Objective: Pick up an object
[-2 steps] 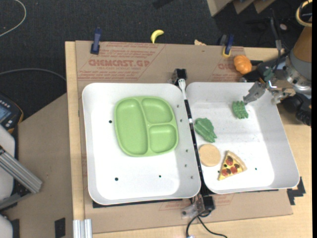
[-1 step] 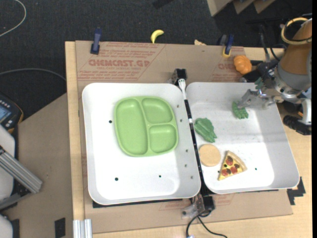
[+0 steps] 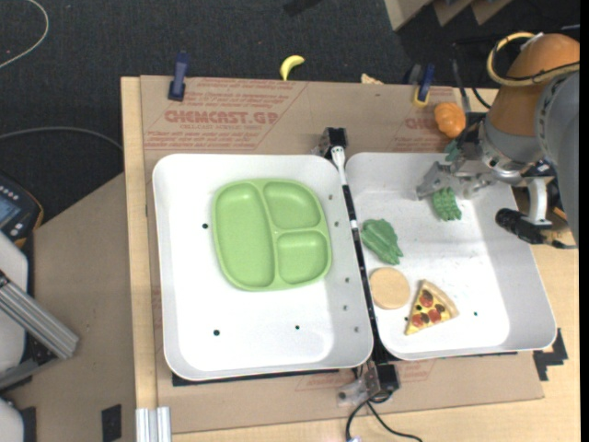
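My gripper (image 3: pixel 448 188) hangs over the upper part of the right white bin (image 3: pixel 515 274), reaching in from the right. A small dark-green ridged toy (image 3: pixel 447 205) sits directly under its tip, touching or nearly touching it. I cannot tell from this angle whether the toy is gripped. Further down the same bin lie a green leafy toy (image 3: pixel 381 240) near the left wall, a tan round cookie (image 3: pixel 389 289), and a pizza slice (image 3: pixel 430 308) at the front.
The left white bin (image 3: pixel 184 274) holds a light-green divided plate (image 3: pixel 272 234). An orange ball (image 3: pixel 449 119) and a yellow banana (image 3: pixel 292 65) lie on the cardboard behind the bins. Blue clamps (image 3: pixel 178 78) grip the board's back edge.
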